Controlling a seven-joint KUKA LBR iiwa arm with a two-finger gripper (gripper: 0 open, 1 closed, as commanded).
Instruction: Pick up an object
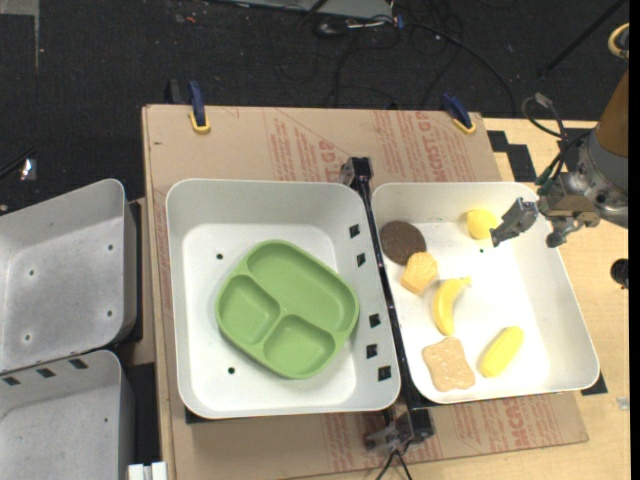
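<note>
My gripper (535, 223) hung with its fingers spread and nothing between them over the right bin (575, 303), near its far right edge, and the small yellow lemon (480, 224) lay just to my left there.

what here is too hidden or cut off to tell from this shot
- Arm: cut off by the camera view's right edge; just the wrist end is in frame.
- Small yellow piece: too small to name; the gripper hangs beside it.
- Bins at far left: cut by the left and bottom edges.
</note>
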